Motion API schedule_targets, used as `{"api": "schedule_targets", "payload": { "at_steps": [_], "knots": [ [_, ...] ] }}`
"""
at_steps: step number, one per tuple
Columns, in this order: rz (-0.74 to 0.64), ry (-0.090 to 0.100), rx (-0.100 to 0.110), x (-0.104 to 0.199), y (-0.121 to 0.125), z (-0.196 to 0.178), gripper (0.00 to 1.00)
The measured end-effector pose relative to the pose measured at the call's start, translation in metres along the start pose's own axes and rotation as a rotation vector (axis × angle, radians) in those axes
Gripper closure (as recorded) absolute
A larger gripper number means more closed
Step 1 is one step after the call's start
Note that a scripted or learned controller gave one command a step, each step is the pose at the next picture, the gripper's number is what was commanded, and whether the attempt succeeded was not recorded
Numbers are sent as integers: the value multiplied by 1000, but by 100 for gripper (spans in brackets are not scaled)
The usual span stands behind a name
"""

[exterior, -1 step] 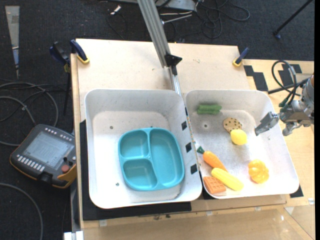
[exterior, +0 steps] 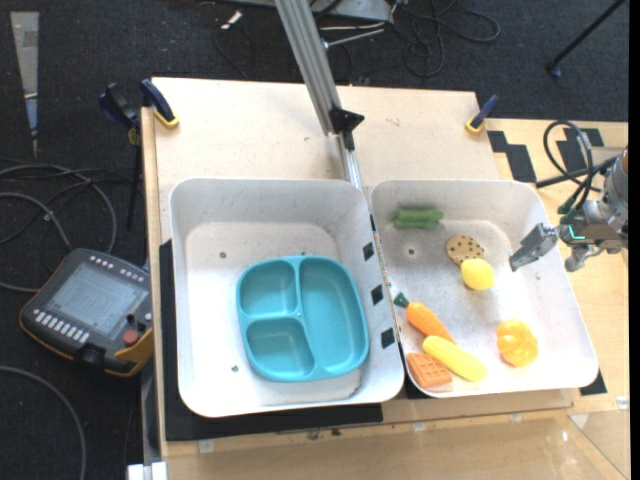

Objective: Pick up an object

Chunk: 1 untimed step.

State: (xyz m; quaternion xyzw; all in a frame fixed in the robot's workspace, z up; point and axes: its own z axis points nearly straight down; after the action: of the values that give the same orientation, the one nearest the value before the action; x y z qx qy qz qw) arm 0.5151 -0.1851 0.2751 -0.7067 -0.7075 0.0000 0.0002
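The right bin [exterior: 520, 200] holds several toy foods: a green pickle [exterior: 417, 218], a round tan cookie [exterior: 464, 247], a yellow lemon [exterior: 478, 274], an orange carrot [exterior: 428, 320], a long yellow piece [exterior: 455, 358], a waffle square [exterior: 430, 371] and a yellow pepper [exterior: 516, 342]. My gripper [exterior: 556, 252] hangs over the right rim of that bin, to the right of the lemon and cookie. Its fingers [exterior: 530, 248] are spread open with nothing between them.
The left bin [exterior: 200, 218] holds a teal divided plate [exterior: 300, 318]. A slanted metal bar [exterior: 310, 53] runs from the back down to the seam between the bins. A teach pendant [exterior: 90, 313] lies on the floor at the left.
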Motion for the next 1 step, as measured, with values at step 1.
{"api": "schedule_targets", "payload": {
  "at_steps": [1],
  "knots": [
    [2,1,6,-4,0,63,0]
  ]
}}
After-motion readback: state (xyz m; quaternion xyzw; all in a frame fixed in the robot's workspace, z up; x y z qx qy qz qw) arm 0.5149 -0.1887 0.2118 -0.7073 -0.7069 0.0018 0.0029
